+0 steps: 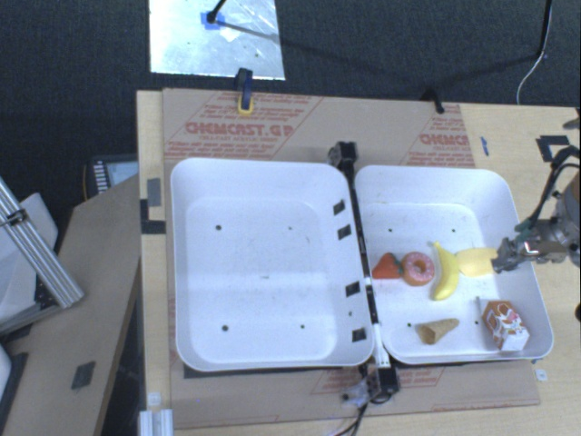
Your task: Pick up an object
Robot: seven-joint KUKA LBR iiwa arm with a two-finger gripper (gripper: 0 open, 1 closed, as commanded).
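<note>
Dark carpet surrounds the pale wooden tabletop (150, 198), which carries two shallow white plastic bins side by side on printed cardboard. Nearest the camera, in the right bin (427, 198), lie a tan cone-shaped piece (437, 331) and a small red-and-white carton (505, 325). Further back sit a red strawberry-like toy (388, 266), a pink ring doughnut (418, 268), a yellow banana (445, 272) and a pale yellow rounded object (476, 261). The grey gripper (507, 254) is at the right bin's far right side, touching or just beside that pale object; whether its jaws are apart or closed cannot be told. Nothing appears lifted, so the pick seems not yet done. Beyond, the left bin (259, 262) lies bare.
</note>
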